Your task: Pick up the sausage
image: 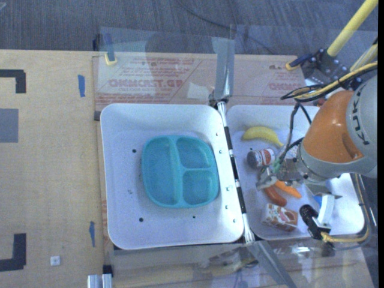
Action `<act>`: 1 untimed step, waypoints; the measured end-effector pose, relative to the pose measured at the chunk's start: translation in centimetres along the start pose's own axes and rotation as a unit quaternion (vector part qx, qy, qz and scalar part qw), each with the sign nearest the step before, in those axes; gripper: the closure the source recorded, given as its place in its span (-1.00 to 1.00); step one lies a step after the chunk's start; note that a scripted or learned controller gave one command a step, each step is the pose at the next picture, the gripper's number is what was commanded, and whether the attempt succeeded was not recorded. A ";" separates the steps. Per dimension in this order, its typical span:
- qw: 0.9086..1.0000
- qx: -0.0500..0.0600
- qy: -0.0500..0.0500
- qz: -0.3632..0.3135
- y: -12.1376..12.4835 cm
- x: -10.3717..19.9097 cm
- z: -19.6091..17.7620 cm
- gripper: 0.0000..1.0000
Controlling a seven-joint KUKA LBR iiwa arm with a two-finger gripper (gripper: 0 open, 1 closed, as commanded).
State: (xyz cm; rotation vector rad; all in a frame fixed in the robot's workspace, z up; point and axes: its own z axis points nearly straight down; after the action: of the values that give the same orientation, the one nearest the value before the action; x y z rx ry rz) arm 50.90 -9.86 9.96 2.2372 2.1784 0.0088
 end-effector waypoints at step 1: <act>0.997 0.005 0.003 -0.072 1.0 0.6 1.2 -1.00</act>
State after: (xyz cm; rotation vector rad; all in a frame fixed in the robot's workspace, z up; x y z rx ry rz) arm 51.98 -9.33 8.73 2.0806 2.3430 0.0043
